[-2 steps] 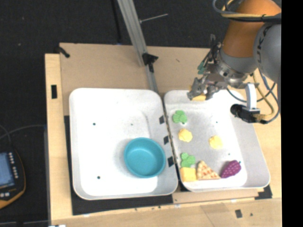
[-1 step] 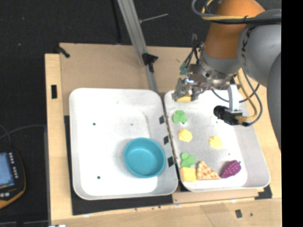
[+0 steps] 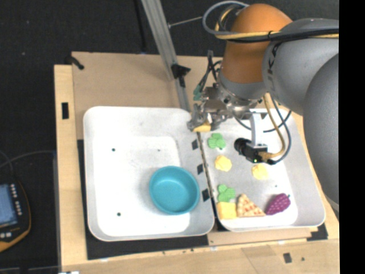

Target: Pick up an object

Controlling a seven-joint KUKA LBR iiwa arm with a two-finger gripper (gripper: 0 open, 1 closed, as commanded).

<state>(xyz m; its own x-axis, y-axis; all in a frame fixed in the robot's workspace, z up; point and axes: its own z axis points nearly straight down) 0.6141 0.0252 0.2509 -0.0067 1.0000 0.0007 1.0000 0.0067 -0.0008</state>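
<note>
Toy foods [image 3: 249, 205] in right bin [image 3: 302, 210], blue bowl [image 3: 174, 189] in left bin [image 3: 102, 153], claw [image 3: 201, 120] grip unclear

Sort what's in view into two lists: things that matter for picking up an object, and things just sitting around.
Job in hand:
gripper, over the right bin's top left corner
yellow piece right at the gripper
right bin with other candidates: green piece, pizza slice, purple grapes

Lying about:
left bin
blue bowl inside it
handheld pendant at the far left

No legible text, label or number anywhere.
</note>
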